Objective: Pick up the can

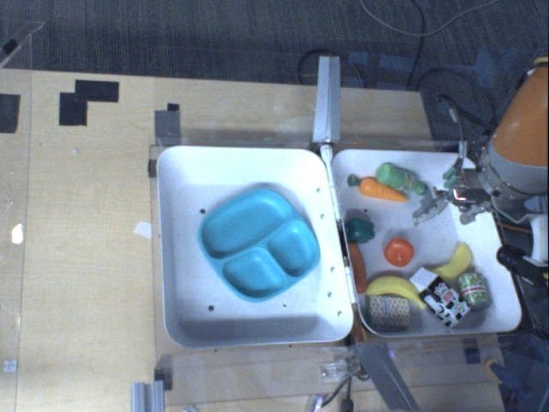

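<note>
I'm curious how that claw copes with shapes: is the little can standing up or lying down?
Standing up, it seems: the can shows its round top to the overhead camera, in the right bin beside a banana.

- No words, numbers or signs can be read anywhere here.
- The small round can with the green and white label (473, 289) has some print on its wrapper, but it is too tiny and blurry to make out.
- The little black and white patterned box (445, 301) just beside that can has dark and light patches, and none of them make a letter you can read.
- The black square stickers on the pale wooden bench top (86, 99) are plain dark shapes with no writing on them.
</note>
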`<state>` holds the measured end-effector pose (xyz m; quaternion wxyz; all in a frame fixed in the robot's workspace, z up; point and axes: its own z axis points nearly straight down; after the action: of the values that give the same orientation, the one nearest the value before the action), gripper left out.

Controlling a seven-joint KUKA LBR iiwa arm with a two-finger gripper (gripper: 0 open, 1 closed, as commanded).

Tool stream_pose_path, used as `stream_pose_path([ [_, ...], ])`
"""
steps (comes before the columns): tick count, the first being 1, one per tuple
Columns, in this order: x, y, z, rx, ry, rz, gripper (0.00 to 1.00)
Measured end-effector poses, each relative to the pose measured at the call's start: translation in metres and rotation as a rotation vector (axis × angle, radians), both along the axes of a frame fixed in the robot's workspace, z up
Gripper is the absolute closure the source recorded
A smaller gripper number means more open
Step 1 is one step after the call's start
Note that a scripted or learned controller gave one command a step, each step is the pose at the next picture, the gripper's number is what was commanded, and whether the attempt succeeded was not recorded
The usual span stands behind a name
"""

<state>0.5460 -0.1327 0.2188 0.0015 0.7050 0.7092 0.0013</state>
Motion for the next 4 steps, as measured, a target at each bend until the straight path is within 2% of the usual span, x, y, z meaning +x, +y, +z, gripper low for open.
stream_pose_path([
  [1, 0.028, -0.003, -0.129, -0.002, -0.011, -0.017, 0.0],
  [2, 0.018, -0.052, -0.129, -0.003, -0.008, -0.032, 0.0],
  [3, 0.056, -0.054, -0.13, 0.0, -0.006, -0.215, 0.0],
  [4, 0.115, 0.012, -0.077, 0.0, -0.003, -0.16, 0.0],
])
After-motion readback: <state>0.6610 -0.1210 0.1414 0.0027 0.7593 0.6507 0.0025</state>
